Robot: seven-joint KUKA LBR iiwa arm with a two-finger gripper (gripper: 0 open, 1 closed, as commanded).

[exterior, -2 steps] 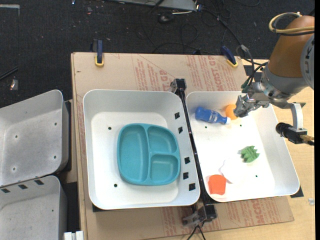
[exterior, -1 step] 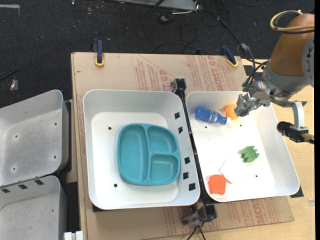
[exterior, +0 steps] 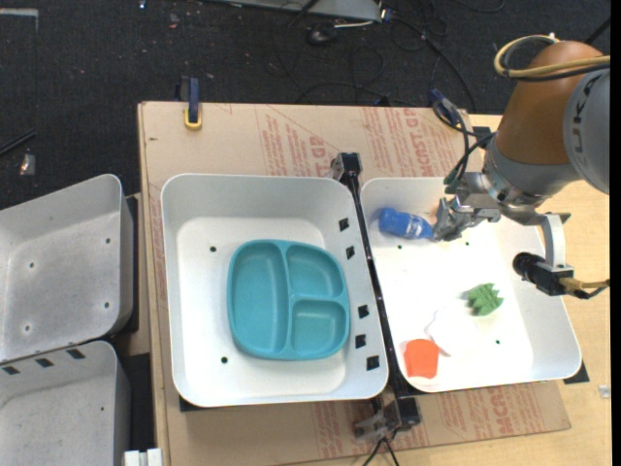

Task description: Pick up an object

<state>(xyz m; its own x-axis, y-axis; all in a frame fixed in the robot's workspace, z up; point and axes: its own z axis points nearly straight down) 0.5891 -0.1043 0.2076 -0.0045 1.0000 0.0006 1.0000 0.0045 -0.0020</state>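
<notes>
A blue bottle-like object (exterior: 404, 224) lies on its side at the back left of the right bin (exterior: 543, 343). My gripper (exterior: 448, 223) is low in that bin, just to the right of the blue object and touching or almost touching its end. A green leafy toy (exterior: 482, 299) lies mid-bin. An orange object (exterior: 421, 358) with a white tag sits near the bin's front edge. A teal divided plate (exterior: 288, 299) rests in the left bin (exterior: 194, 260).
The divider between the bins carries black clips (exterior: 361, 289). Spare white bin lids (exterior: 58, 260) lie off the bench to the left. A black cable connector (exterior: 539, 272) hangs from the arm over the right bin's right side.
</notes>
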